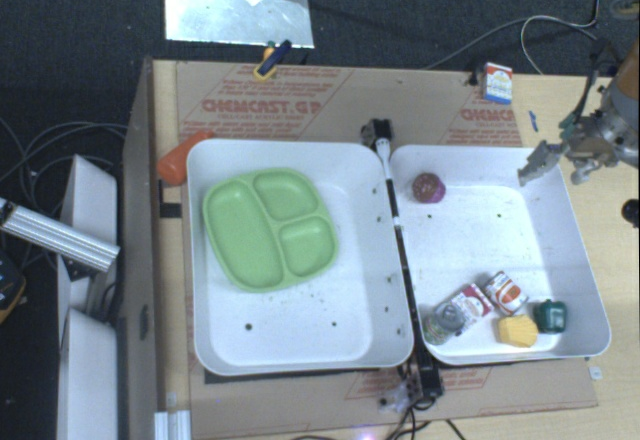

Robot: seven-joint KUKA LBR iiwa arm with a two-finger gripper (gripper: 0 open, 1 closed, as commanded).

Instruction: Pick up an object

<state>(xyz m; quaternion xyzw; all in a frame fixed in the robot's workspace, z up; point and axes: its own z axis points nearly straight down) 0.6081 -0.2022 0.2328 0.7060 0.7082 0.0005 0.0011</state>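
A small round maroon ball [429,188] lies in the right bin [560,228]; the tool's [545,163] grip state is unclear.

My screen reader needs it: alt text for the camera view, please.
The tool hangs over the right bin's far right rim, apart from a purple ball and small items clustered at its near edge. The left bin holds a green divided plate.

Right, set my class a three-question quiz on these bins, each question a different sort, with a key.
1. True or false: the green divided plate lies in the left bin.
2. The purple ball sits near the right bin's: A) far edge B) near edge C) outside it.
3. Fill in: the yellow block lies beside a dark ____ object.

Key: 1 true; 2 A; 3 green.
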